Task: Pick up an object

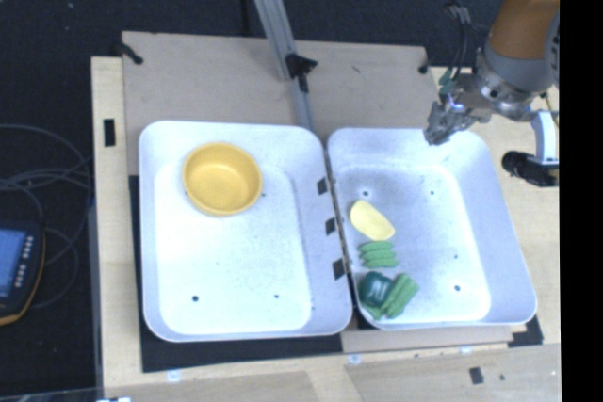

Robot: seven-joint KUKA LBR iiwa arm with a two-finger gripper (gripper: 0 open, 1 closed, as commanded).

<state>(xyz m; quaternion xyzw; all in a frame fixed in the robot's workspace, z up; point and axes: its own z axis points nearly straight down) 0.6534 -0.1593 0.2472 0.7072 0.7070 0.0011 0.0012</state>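
Grey arm (521,24) with orange band entering from right, wrist angled down-left; gripper (439,133) pointing downward

yellow bowl (222,178) in white left bin (236,297); pale yellow piece (371,221), green pieces (378,254) in white right bin (471,231).

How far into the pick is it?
Early. Nothing looks lifted: the yellow bowl sits in the left bin; the yellow piece and green items lie in the right bin. The tool hovers at that bin's far edge. Approach, grasp and lift remain.
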